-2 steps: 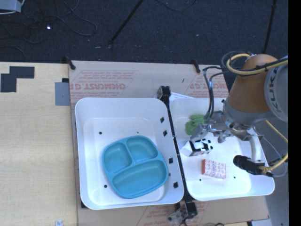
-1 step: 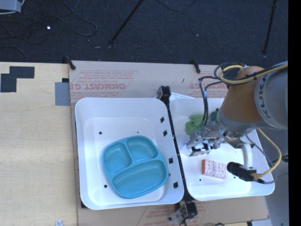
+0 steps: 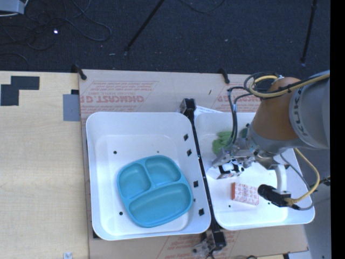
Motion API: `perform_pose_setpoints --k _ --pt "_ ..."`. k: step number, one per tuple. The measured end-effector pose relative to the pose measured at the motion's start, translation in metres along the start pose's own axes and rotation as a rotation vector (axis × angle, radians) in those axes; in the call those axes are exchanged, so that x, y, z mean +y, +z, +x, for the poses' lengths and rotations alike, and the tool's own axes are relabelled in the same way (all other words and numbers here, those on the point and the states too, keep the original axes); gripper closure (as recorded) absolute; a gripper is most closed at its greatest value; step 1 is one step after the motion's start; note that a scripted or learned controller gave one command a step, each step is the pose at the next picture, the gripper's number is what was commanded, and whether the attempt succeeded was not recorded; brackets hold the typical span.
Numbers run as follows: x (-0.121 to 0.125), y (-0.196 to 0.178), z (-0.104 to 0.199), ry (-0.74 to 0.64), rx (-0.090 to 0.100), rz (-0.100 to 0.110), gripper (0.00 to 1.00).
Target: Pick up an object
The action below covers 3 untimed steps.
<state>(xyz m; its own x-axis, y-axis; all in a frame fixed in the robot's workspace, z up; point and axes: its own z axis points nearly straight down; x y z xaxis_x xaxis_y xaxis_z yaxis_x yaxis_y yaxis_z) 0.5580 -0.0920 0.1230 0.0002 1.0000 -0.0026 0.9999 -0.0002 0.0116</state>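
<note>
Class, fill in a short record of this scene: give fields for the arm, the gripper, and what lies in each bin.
arm: reaches in from the right, over the right bin
gripper: low in right bin, beside a black-and-white object
left bin: blue divided plate
right bin: green item, red-and-white packet, black-and-white object

The bench [image 3: 38, 171] is light wood. A flat sheet of brown cardboard [image 3: 135, 90] lies on it, with red print on the sheet. Two white bins sit side by side on the cardboard, and their inner edges touch. The left bin [image 3: 102, 144] is the bigger one. The right bin [image 3: 302, 215] sits at the far right end. Some dark grey squares [image 3: 19, 88] mark the wood on the left.
</note>
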Motion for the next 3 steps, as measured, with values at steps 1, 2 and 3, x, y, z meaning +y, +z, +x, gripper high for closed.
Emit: perform_pose_setpoints --k 1,2,3 --pt "0.002 -0.010 -0.012 0.013 -0.020 -0.010 1.00" --pt "0.013 -0.064 -0.015 0.002 0.002 0.013 1.00" --pt "0.015 -0.101 -0.016 -0.002 0.003 0.014 1.00"
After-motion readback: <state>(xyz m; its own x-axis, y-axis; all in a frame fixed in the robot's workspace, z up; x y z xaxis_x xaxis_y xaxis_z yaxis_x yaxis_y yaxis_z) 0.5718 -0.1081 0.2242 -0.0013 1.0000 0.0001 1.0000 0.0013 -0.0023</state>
